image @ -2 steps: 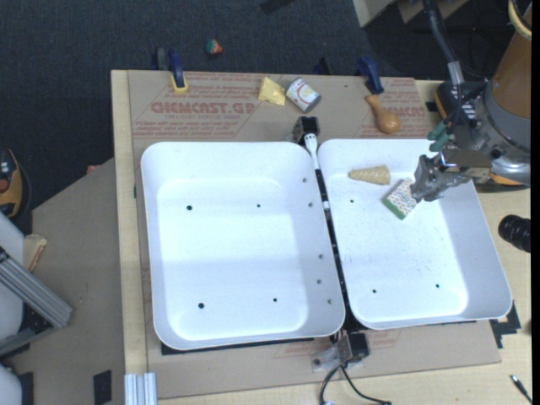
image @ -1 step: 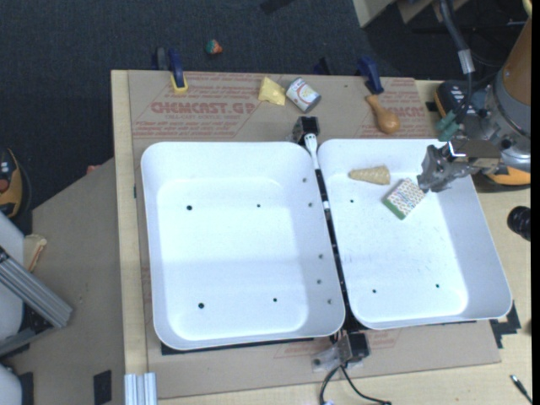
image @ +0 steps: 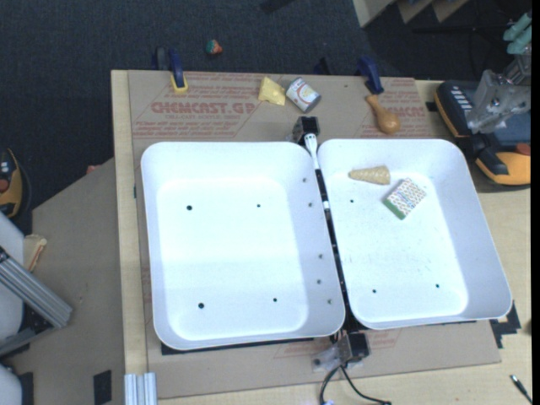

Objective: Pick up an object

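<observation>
Two objects lie in the far part of the right bin [image: 472,226]: a tan cone-shaped piece [image: 369,175] and a small green-and-white patterned block [image: 405,197] just right of it. A blurred grey shape that looks like my gripper [image: 499,101] hovers past the right bin's far right corner, well clear of both objects. Nothing shows between its fingers.
The left bin [image: 160,226] sits beside the right one. On the board behind the bins lie a yellow wedge [image: 272,92], a small white box [image: 303,94] and a brown pear-shaped piece [image: 384,116]. Blue clamps [image: 177,70] hold the board's far edge. Black and orange gear [image: 498,159] stands at the right.
</observation>
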Controlling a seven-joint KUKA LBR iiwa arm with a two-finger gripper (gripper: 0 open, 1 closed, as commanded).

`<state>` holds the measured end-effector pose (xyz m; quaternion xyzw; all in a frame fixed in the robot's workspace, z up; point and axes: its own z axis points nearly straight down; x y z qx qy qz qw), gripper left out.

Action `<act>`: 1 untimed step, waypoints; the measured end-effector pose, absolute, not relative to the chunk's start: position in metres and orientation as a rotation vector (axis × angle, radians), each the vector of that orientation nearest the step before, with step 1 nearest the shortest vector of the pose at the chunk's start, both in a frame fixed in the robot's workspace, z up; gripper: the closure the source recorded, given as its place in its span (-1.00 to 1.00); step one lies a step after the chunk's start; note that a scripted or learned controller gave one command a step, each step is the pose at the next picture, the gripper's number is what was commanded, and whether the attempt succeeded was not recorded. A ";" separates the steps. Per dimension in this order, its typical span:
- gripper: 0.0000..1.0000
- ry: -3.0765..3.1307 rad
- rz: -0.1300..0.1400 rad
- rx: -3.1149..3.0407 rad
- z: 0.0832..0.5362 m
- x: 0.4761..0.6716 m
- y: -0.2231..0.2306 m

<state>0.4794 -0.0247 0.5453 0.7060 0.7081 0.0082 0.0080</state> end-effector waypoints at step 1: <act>1.00 2.233 -0.012 2.221 0.440 0.479 0.027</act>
